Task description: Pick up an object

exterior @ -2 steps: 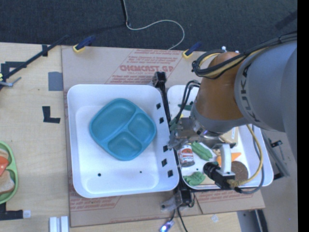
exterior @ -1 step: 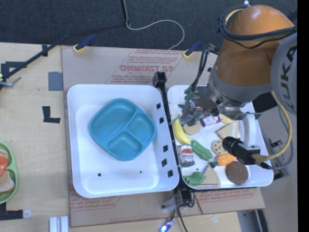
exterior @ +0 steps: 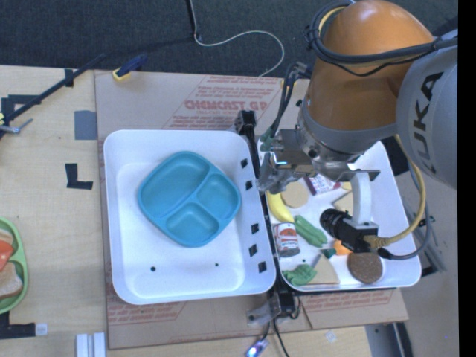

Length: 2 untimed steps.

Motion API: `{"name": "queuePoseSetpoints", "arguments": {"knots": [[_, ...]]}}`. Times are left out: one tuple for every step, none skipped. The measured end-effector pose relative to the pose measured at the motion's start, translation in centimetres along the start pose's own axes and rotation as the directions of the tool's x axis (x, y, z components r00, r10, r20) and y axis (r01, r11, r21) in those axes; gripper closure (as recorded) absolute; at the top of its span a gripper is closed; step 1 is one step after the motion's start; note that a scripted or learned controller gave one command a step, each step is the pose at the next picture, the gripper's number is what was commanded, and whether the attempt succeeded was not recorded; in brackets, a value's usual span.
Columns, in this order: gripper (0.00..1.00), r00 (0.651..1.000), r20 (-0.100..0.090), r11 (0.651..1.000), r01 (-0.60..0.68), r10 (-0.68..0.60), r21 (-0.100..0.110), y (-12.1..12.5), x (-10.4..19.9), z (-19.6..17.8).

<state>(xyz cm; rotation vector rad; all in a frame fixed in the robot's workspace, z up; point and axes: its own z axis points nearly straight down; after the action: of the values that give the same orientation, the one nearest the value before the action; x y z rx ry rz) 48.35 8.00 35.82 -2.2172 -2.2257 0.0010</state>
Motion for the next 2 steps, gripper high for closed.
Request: {"name": "queuePoseSetpoints", "arguments": {"knots": [[1.0, 1.0, 0.003, 1.0, -0.004, 0.004, 0.008, 5.3, -0.9, 10.9], [1.0, 1.0, -0.003, 1.0, 0.001, -0.001, -0.005, 0.7, 1.0, 2.3]]}}
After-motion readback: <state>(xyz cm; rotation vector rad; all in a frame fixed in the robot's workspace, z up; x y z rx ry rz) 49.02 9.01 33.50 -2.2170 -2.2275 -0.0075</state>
